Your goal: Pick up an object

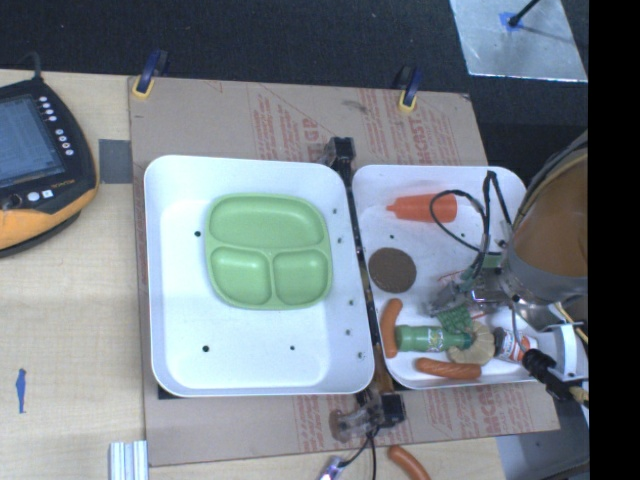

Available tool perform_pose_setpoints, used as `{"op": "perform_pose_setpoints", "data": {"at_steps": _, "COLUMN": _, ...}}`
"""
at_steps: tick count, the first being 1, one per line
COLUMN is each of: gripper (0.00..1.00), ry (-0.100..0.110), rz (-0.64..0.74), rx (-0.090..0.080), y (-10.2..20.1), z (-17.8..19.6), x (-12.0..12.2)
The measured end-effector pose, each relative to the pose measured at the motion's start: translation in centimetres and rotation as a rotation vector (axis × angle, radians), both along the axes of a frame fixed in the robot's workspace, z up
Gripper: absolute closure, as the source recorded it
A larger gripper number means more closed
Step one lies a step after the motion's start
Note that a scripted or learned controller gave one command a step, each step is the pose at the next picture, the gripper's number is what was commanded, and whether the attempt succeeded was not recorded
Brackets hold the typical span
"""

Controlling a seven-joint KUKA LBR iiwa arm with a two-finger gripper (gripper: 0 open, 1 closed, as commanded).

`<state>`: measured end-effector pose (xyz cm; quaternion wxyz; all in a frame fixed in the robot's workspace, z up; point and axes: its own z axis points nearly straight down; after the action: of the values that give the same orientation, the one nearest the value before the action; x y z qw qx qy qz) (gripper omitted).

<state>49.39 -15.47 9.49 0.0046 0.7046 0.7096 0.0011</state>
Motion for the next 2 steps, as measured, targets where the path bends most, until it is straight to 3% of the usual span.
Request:
{"op": "perform_pose_setpoints", "data": {"at_steps": 1, "gripper": 1.00, "ry": -0.001, "rz": 0.005, "rx": -0.004, "y": -0.22, "z": 1.07, "x": 0.06}}
{"op": "perform_pose_setpoints", "data": {"at_steps": 2, "gripper": 0.00, "ry": -0.001, "rz": 0.005, "rx": -0.004, "y": -0.21, "z": 1.06, "x": 0.06}}
